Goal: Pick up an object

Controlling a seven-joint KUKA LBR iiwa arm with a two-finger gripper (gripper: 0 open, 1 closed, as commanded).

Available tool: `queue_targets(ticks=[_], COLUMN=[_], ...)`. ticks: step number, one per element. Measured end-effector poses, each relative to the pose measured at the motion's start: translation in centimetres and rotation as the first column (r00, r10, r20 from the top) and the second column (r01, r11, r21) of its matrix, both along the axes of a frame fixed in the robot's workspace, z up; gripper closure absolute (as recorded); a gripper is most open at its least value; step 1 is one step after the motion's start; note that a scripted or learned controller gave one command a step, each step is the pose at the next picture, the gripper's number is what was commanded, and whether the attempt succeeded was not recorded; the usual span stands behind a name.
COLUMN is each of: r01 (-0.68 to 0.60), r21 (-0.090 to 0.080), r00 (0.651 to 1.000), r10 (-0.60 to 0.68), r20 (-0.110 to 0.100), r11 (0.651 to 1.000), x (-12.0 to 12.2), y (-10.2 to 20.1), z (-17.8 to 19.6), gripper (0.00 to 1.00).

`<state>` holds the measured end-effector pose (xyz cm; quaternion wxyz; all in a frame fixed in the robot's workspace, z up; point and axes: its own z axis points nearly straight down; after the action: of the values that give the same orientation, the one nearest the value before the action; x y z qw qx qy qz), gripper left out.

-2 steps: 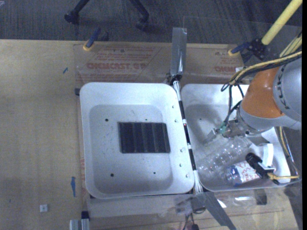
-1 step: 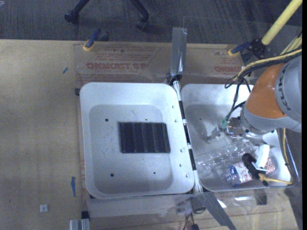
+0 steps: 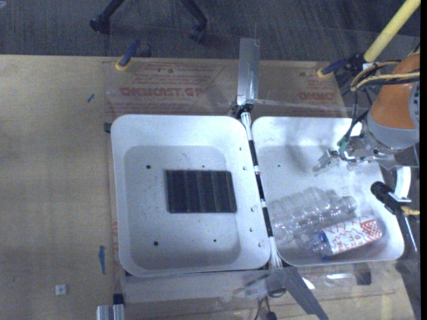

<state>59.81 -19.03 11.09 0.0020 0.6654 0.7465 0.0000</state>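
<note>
A dark ridged rectangular block (image 3: 200, 191) lies flat in the middle of the left bin (image 3: 133, 139). In the right bin (image 3: 287, 135), clear plastic bottles (image 3: 312, 212) lie on their sides near the front. A red-and-white patterned package (image 3: 350, 235) rests beside them at the front right. My gripper (image 3: 335, 164) hangs over the bare back part of the right bin, behind the bottles and apart from them. Its fingers are spread open with nothing between them. The grey arm with its orange band (image 3: 395, 109) reaches in from the right.
A metal divider post (image 3: 247, 79) stands behind the seam between the bins. Clamps (image 3: 130, 55) and a yellow rod (image 3: 397, 19) sit along the back of the wooden bench. A black fitting (image 3: 383, 193) juts over the right bin's right rim.
</note>
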Motion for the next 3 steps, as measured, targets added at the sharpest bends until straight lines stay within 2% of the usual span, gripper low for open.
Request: queue_targets(ticks=[1,2,3], r01=[0.245,-0.025,-0.046], r21=[0.005,0.004,0.002], r00=[0.969,1.000,0.999], r10=[-0.245,0.025,0.046], r20=[-0.002,0.006,0.005], r11=[0.969,1.000,0.999], x=[1.3,-8.4,-2.0], y=[-2.6,-1.9,2.2], z=[1.6,-2.3,-2.3], gripper=[0.00,0.00,0.00])
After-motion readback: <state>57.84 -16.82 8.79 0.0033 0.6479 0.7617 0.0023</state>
